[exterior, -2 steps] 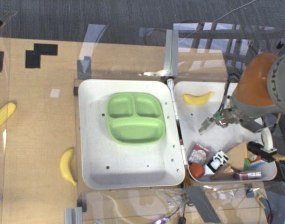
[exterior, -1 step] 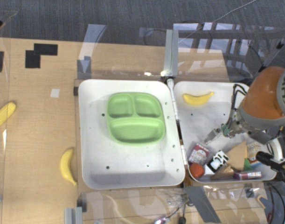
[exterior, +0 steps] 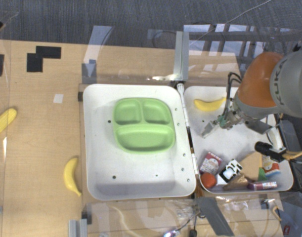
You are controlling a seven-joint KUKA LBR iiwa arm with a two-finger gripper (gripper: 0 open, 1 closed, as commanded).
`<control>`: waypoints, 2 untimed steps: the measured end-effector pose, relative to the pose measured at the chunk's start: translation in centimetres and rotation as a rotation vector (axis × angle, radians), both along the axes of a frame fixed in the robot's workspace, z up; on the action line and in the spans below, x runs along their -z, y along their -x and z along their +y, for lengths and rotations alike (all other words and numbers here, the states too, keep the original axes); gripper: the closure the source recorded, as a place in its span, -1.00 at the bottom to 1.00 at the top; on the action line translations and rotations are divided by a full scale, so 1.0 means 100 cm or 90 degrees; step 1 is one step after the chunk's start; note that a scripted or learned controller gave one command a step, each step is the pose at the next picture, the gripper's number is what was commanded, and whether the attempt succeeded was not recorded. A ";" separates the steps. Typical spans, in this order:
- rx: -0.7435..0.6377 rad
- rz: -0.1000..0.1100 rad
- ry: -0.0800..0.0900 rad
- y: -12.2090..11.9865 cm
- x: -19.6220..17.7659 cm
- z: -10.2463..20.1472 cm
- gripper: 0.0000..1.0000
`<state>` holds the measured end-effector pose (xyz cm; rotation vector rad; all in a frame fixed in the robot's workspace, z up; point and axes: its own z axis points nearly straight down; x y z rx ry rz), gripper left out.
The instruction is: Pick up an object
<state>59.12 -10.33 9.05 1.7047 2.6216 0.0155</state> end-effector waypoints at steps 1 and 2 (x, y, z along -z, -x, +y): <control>0.283 0.008 -0.003 0.049 -0.095 0.029 -1.00; 0.251 0.002 -0.004 0.064 0.000 0.013 -1.00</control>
